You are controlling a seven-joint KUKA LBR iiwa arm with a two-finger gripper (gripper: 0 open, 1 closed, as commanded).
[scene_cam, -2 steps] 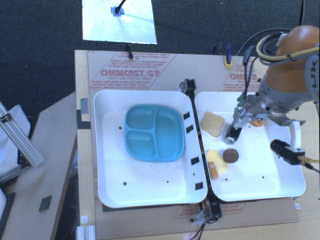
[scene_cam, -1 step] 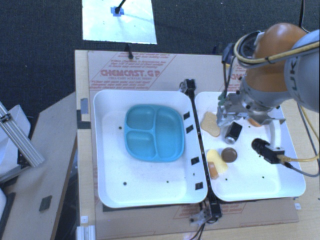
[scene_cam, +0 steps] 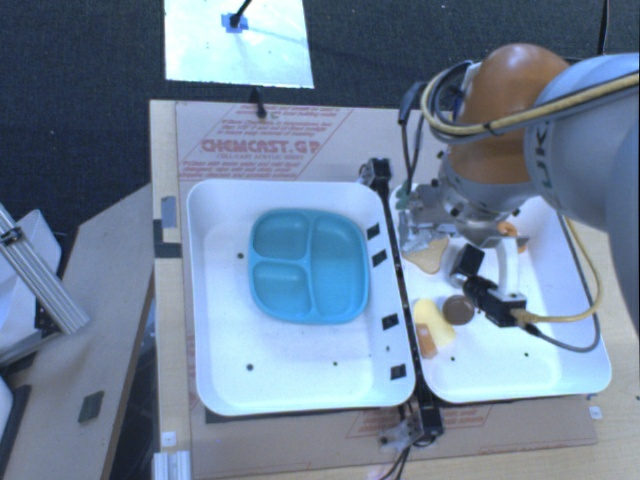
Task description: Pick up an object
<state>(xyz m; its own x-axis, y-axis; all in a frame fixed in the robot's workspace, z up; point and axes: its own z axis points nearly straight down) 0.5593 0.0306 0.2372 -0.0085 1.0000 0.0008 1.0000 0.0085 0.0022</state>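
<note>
Gripper (scene_cam: 425, 220) low in the right bin (scene_cam: 560, 373), close to the dividing wall. Wrist hides the opening: I cannot tell wide or narrow. Tan wedge (scene_cam: 428, 259) just camera-side of gripper, so I judge it the target. Brown disc (scene_cam: 458, 310) and yellow block (scene_cam: 430, 320) lie further out; blue divided plate (scene_cam: 305, 266) well apart, across the wall

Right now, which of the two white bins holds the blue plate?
The bin on the view's left: the blue divided plate lies in it. The right bin holds small pieces instead.
</note>
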